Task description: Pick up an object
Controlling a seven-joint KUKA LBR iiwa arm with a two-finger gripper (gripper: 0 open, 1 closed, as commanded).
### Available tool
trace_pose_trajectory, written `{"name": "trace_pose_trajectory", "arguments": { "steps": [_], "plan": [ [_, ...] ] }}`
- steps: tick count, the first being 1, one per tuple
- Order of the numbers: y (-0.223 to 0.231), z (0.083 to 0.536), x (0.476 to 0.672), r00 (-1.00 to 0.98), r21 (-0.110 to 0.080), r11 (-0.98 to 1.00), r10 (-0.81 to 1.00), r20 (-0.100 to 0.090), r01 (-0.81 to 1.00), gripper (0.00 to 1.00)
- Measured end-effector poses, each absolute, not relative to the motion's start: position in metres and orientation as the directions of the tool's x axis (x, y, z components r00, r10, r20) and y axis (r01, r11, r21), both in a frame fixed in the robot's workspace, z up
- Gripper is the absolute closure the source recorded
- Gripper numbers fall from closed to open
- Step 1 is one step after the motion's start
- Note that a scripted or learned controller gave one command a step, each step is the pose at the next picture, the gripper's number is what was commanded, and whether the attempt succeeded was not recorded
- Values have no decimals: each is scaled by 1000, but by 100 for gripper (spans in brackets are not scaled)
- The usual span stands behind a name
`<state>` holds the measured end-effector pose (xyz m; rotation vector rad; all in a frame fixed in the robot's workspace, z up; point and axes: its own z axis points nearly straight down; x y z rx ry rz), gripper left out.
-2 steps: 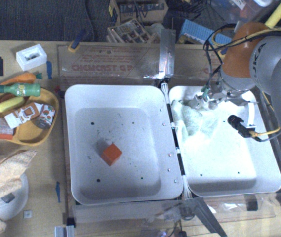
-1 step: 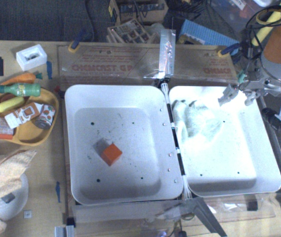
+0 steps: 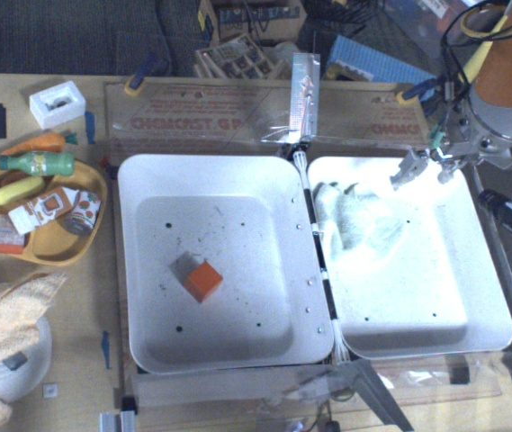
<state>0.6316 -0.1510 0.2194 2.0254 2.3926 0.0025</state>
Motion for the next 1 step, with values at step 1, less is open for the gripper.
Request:
{"name": "trace_pose_trajectory", "arguments": {
  "steps": [1],
  "plan": [
    [-117,97,633,-35,7,35,999,-3,999,0]
  ]
}}
